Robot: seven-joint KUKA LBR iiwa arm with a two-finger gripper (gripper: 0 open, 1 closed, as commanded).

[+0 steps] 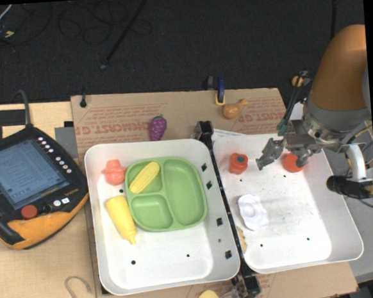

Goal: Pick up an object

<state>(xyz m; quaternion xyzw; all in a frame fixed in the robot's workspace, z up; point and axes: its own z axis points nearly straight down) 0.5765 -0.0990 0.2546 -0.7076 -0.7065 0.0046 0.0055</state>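
Tool [283, 153] hovers over right bin [335, 243] beside red tomato [294, 162]

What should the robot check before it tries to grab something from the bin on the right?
1. Things to grab in the right bin: ok, red-orange toy, white crumpled thing, another red-orange toy.
2. Tool above that bin: ok.
3. Tool lined up over one thing: not ok, it sits between the two red-orange toys.
4. Tool carrying nothing: cannot tell.
5. Room around the white crumpled thing: ok, nothing touches it.

Even overhead light, slightly soft focus.
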